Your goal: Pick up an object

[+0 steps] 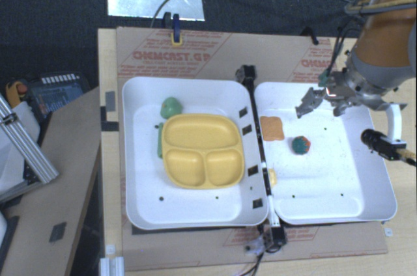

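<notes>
In the right bin [339, 203] a tan-orange flat slice [272, 128] lies near the divider. A small round green object with a red patch [300, 144] sits just to its right. My gripper [323, 107] hangs over the far part of this bin, up and to the right of both. Its fingers are spread open with nothing between them. The left bin [140, 203] bears a yellow three-compartment tray [201, 150]. A green object [171, 107] peeks out at the tray's far left corner, and a green strip [159, 141] lies along its left side.
A small yellow piece [272, 177] rests at the divider between the bins. A black part with a white bracket [383, 140] hangs over the right bin's right side. The grey and orange arm [388, 34] fills the upper right. A clamp [176, 30] stands behind the bins.
</notes>
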Controlling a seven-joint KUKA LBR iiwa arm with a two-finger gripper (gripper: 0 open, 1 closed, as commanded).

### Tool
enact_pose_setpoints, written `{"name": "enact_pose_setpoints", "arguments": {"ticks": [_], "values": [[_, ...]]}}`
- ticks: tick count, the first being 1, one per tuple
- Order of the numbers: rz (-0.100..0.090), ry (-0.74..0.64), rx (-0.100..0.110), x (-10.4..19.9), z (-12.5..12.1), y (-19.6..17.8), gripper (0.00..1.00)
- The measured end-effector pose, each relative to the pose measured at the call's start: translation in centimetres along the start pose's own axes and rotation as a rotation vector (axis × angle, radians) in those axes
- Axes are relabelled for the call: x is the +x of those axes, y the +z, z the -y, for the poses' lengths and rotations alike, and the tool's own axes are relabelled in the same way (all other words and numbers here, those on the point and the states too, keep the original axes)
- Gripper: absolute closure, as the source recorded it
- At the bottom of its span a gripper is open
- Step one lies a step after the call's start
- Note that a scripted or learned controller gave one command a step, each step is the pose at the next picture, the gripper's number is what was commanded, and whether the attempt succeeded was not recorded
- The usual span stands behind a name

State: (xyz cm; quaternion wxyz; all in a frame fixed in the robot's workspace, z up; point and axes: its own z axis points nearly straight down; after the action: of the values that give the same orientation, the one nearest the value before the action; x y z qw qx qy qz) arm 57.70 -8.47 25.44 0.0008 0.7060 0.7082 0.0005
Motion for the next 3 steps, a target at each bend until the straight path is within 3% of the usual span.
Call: {"name": "enact_pose_setpoints", "arguments": {"ticks": [1, 3], "values": [[-0.001, 0.002, 0.004, 0.0, 0.3, 4.2, 0.0], [-0.001, 0.003, 0.006, -0.1, 1.0, 16.7, 0.0]]}}
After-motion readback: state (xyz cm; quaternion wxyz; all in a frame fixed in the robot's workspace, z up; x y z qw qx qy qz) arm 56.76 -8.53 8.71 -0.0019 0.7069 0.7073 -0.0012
